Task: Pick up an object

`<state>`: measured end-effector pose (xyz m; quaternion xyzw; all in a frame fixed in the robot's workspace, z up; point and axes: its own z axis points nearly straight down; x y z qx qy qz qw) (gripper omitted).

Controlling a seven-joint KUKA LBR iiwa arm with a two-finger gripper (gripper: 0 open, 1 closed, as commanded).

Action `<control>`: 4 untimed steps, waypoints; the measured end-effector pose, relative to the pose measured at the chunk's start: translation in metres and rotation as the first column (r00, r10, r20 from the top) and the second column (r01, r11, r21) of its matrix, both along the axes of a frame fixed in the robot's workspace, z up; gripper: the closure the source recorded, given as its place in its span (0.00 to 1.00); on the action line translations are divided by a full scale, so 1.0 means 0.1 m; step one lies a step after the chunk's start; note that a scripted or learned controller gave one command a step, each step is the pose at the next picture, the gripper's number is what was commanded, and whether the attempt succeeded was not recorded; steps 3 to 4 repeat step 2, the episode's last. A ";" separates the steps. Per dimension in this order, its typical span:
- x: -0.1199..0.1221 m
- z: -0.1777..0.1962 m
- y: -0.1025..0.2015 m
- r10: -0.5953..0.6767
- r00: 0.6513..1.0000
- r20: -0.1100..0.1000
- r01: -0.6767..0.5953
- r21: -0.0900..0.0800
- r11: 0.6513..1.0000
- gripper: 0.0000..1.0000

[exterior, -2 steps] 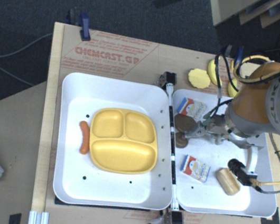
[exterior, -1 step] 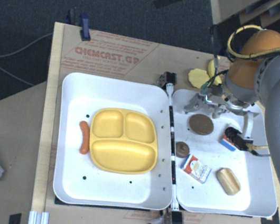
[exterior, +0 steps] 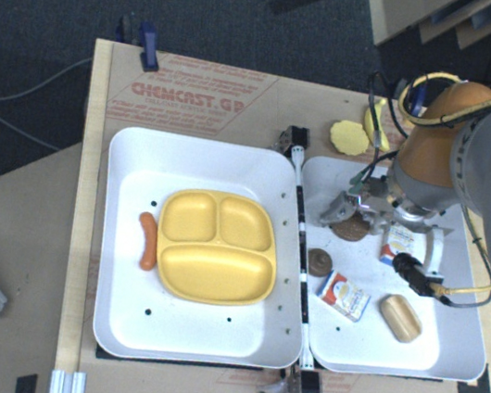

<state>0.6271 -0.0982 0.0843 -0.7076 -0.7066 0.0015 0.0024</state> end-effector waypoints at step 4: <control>-0.49 1.05 0.50 0.006 1.000 0.007 -0.006 0.001 1.000 1.00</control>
